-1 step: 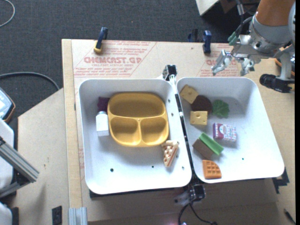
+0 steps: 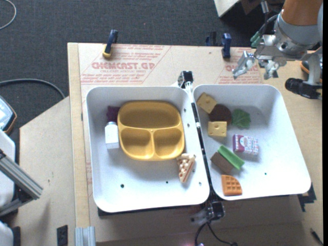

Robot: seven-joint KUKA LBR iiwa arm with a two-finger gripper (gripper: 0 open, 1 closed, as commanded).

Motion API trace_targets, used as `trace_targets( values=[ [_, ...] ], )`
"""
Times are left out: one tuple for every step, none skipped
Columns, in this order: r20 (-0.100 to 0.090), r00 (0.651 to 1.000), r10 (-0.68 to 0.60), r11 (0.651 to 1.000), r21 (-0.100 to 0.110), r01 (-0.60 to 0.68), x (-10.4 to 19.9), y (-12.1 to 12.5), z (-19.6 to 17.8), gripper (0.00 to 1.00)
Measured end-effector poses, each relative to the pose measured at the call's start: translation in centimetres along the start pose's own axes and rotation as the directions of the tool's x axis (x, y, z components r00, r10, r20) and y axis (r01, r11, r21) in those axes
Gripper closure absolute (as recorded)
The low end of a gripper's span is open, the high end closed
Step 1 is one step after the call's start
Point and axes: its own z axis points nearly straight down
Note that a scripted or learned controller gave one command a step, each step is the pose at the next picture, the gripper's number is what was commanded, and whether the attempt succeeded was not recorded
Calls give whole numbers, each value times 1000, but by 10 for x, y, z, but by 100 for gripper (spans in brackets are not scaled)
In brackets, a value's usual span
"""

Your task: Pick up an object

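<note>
The arm (image 2: 300, 14) is running off the top right corner of the picture, so only its orange band and wrist are showing. A dark purple thing (image 2: 113, 111) in the left bin is lying half hidden behind the yellow tray (image 2: 150, 130); what it is, I am not able to tell. The brown block (image 2: 221, 163) in the right bin is sitting partly under a green piece (image 2: 231, 157).

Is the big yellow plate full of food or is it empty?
Empty. The yellow plate in the left bin shows bare yellow in all three sections; the toy foods lie beside it, not on it.
</note>
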Motion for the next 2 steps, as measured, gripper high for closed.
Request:
trace_targets(
  values=[
    [0, 1000, 0, 1000, 4, 0, 0, 4, 43, 0],
    [-1, 1000, 0, 1000, 6, 0, -5, -5, 94, 0]
  ],
)
